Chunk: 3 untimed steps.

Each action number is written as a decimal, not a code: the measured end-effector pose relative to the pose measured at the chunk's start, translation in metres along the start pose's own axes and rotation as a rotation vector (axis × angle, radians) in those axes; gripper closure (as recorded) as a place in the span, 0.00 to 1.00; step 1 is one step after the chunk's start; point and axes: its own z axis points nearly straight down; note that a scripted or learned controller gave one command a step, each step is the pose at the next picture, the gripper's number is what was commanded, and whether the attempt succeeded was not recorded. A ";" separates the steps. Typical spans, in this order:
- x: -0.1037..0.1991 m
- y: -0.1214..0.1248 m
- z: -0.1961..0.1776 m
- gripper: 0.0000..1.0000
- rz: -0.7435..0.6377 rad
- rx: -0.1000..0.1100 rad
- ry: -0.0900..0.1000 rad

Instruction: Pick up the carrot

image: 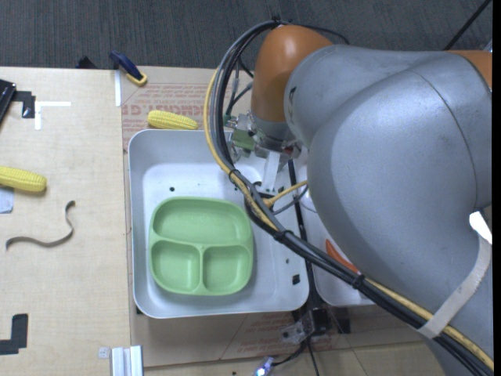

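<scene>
Take the green divided plate [203,245] as your landmark: it lies in the left white bin [149,163], its three compartments bare. The arm [391,147] crosses the scene to the plate's right, its orange band above the wrist sitting just beyond the plate's far right corner, likely because the wrist is reaching down over the seam between the bins. Note the orange sliver [338,254] right of the plate, under the cables [258,202]; it is probably the carrot, lying in the right bin, though most of it is covered. The gripper's state you cannot tell. Two corn cobs [171,120] lie outside the bins, beyond and left of the plate.
</scene>
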 end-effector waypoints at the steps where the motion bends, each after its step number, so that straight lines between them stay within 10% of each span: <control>1: -0.002 0.001 -0.010 1.00 -0.003 -0.003 -0.007; 2: 0.052 -0.016 -0.050 1.00 0.337 -0.003 -0.005; 3: 0.103 -0.054 -0.064 1.00 0.332 -0.004 -0.004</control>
